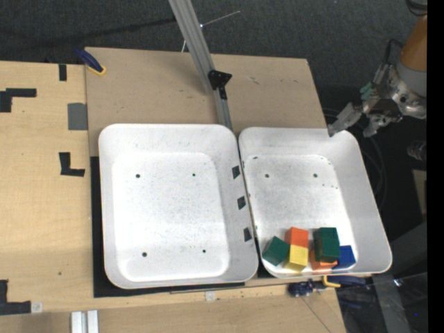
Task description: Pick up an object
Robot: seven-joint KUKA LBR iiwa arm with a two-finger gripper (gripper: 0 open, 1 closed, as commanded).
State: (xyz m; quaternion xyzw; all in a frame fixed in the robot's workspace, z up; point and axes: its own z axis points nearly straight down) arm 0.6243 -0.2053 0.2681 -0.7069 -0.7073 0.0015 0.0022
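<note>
The tool (345,121) is hanging at the upper right of the camera view, just past the far right corner of the right bin (361,179), its dark tip pointing down and left toward that corner. Whether it is open or closed cannot be told from this angle, and nothing is showing in its grip. Behind it the grey wrist and the orange band (418,47) are reaching in from the right.

The blocks are lying well apart from the tool, clustered at the near edge of the right bin. A green block (277,250) is sitting at the left of the cluster, with an orange block (299,236) stacked above a yellow block (298,256) just beside it. A darker green block (327,242) is standing to their right, touching a blue block (346,256). All look like small, matte, hard-edged cubes.

Both bins are shallow white trays with rounded corners and speckled floors. The left bin (111,186) is sitting edge to edge with the right one on a pale wooden surface (41,186), and a slanted metal bar (194,30) is crossing above them.
</note>
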